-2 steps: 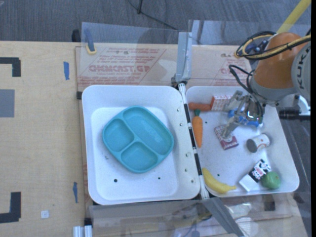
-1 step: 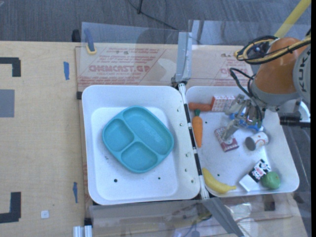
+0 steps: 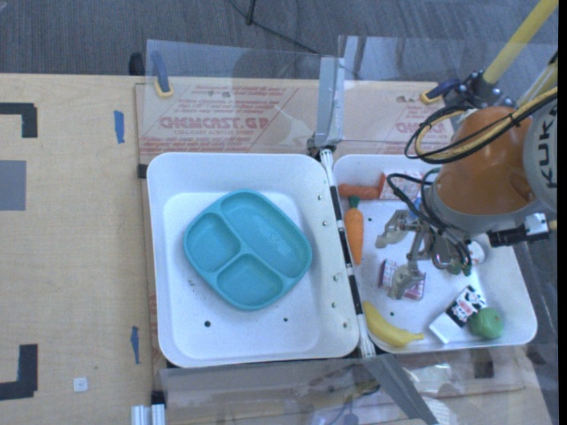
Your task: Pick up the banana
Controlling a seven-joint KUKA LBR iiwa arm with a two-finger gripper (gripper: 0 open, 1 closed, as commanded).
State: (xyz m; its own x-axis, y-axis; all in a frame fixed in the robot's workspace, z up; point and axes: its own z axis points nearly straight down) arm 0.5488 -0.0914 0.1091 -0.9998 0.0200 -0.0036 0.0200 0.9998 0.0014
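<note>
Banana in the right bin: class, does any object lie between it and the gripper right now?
Nothing visible blocks the way. The gripper hangs over a small red-and-white packet in the right bin, and the banana lies nearer the front left corner, apart from the packet. Bare bin floor separates them.

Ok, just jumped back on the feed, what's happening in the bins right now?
The arm is reaching into the right bin, its pincer hanging over the middle of it, above a small reddish packet. The banana lies untouched at that bin's near left corner, apart from the pincer. A carrot, a green ball and a small black-and-white carton also lie there. The left bin holds a blue divided plate.
</note>
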